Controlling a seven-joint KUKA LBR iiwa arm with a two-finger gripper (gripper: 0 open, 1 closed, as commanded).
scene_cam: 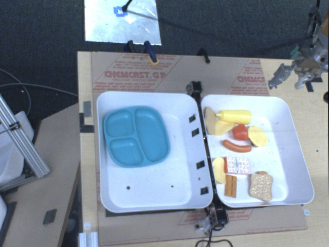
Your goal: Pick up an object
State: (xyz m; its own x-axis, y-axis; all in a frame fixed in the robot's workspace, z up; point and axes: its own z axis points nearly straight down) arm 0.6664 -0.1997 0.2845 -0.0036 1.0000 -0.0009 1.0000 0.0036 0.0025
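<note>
Your gripper [294,75] hovers at two o'clock, outside the right bin [293,138]; I cannot tell its state. Approach step: descend toward the sausage [237,146].

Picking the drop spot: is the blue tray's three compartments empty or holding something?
Empty. The blue tray in the left bin shows bare blue in all three compartments.

Blue divided plate [136,136] in left bin [180,107].
</note>
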